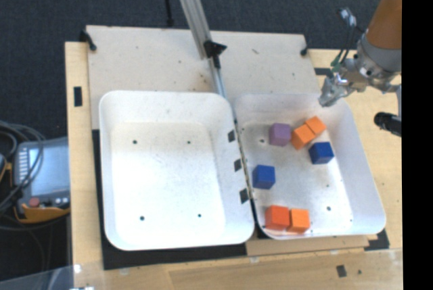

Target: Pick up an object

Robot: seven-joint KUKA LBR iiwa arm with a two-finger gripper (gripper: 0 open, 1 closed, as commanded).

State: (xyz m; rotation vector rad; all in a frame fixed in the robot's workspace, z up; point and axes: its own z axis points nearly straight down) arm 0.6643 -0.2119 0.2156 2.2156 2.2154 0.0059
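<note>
- A wooden surface (78, 147) carries two shallow white bins side by side, seen from above at a slant.
- The left bin (169, 170) has a speckled white floor.
- The right bin (352, 201) holds six small blocks.
- A purple cube (280, 134) sits near the bin's far side, just beside an orange block (308, 131).
- A blue cube (321, 152) lies just in front of that orange block.
- Another blue cube (264, 176) sits near the bin's left wall.
- Two orange cubes (287, 218) touch each other at the near edge.
- The grey arm with its orange band (388, 18) reaches in from the right.
- The hand (329, 97) hangs over the right bin's far right corner, apart from the blocks; whether its fingers are wide or narrow cannot be told.
- A slanted metal post (191, 1) rises behind the bins.
</note>
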